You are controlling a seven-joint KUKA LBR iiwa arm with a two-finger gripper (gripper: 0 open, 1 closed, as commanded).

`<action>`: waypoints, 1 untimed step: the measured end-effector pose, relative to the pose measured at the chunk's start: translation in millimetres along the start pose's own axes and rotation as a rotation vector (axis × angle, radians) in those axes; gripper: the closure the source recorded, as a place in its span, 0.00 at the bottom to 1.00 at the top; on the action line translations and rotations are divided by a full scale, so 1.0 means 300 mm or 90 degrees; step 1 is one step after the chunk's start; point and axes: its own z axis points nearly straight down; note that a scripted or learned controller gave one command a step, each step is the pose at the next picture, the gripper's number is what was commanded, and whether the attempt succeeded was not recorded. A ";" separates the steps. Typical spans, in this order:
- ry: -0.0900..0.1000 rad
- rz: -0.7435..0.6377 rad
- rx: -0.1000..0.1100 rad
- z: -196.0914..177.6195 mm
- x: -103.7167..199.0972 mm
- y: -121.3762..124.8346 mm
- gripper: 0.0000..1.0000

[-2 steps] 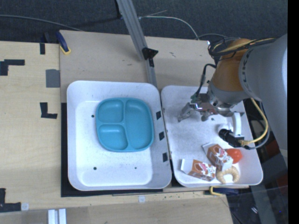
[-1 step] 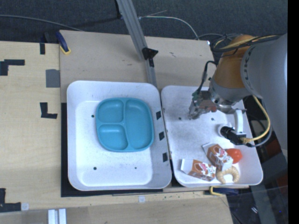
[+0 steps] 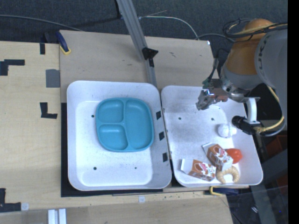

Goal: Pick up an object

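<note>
A: What's in the right bin (image 3: 187, 129)?

B: Shallow white plastic w/ rounded corners, floor speckled grey. Items bunched at the near right corner: small white round-ish object (image 3: 224, 130), glossy orange-red piece (image 3: 236, 155), brown-and-white packet (image 3: 218, 156) touching it, flat brown/white carton (image 3: 200, 169) just left, pale tan ring-shaped thing (image 3: 228, 175) at the rim.

A: And the end effector (image 3: 204, 100)?

B: Dark metal, over the far part of the same bin, well apart from that pile. Nothing visible in it. Can't tell how wide it stands – too small and dark. Grey arm w/ orange band (image 3: 245, 48) comes in from the right.

A: Left bin (image 3: 79, 139)?

B: Same white plastic; holds a smooth teal plate (image 3: 124, 124) w/ three compartments, rounded-square shape.

A: Anything in the way?

B: Grey metal bar (image 3: 134, 29) slants across the wooden bench (image 3: 28, 139) to the bins' far edge. Cables (image 3: 173, 20) loop behind. Black tape marks (image 3: 46, 110) on the bench, left.
</note>
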 end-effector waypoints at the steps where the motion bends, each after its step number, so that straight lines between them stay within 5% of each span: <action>1: 0.000 0.000 0.000 -0.158 -0.026 -0.010 1.00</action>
